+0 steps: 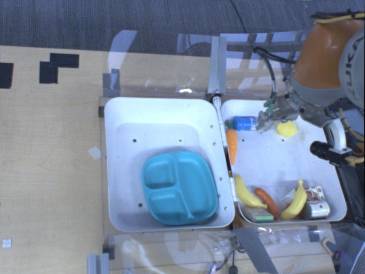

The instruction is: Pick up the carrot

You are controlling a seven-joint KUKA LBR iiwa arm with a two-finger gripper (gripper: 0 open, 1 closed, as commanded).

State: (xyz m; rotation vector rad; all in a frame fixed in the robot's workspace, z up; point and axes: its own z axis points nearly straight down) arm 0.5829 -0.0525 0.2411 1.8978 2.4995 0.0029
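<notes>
The carrot (231,145) is orange and lies lengthwise against the left wall of the right bin (328,176), near its back. My gripper (268,117) hangs low over the back of the same bin, to the right of and slightly beyond the carrot. It sits between a blue can (242,123) and a yellow piece (288,129). Nothing shows in its grasp. The arm's orange band (322,50) rises above it at the right.
At the front of the right bin lie two bananas (247,193) (295,201), a red sausage (266,201), a green piece (262,217) and a small can (317,203). The left bin (125,130) holds a blue divided plate (178,186).
</notes>
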